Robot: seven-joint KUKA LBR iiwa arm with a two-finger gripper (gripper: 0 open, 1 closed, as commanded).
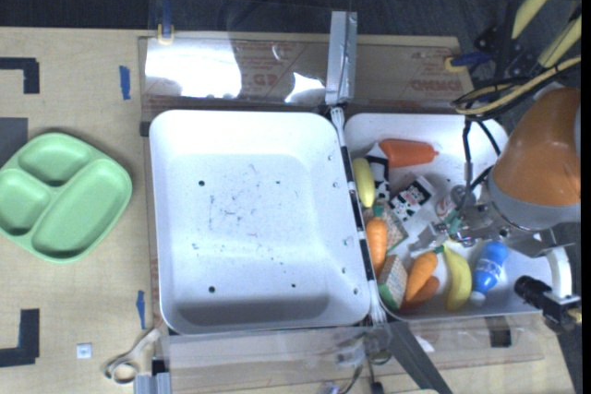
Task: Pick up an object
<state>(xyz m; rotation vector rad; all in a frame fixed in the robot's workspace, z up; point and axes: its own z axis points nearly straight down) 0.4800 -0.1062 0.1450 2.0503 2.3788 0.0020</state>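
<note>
The right bin [443, 126] holds several toy foods. An orange carrot piece [406, 150] lies at its back and a yellow piece [365, 184] rests against the left wall. A carrot [377, 241] lies below that, and a second carrot [422, 275] sits beside a banana [457, 278] near the front. A blue bottle [489, 265] stands to the banana's right. A black-and-white item [412, 197] lies in the middle. My gripper [448, 226] hangs low over the bin's middle, just above the banana and the second carrot. The orange-banded arm [547, 157] covers the bin's right side.
The left bin [185, 138] lies beside the right one, with a shared wall between them. A green divided plate [61, 195] sits on the bench at far left. Scissors [127, 363] lie at the front left. A clear panel [240, 60] stands behind the bins.
</note>
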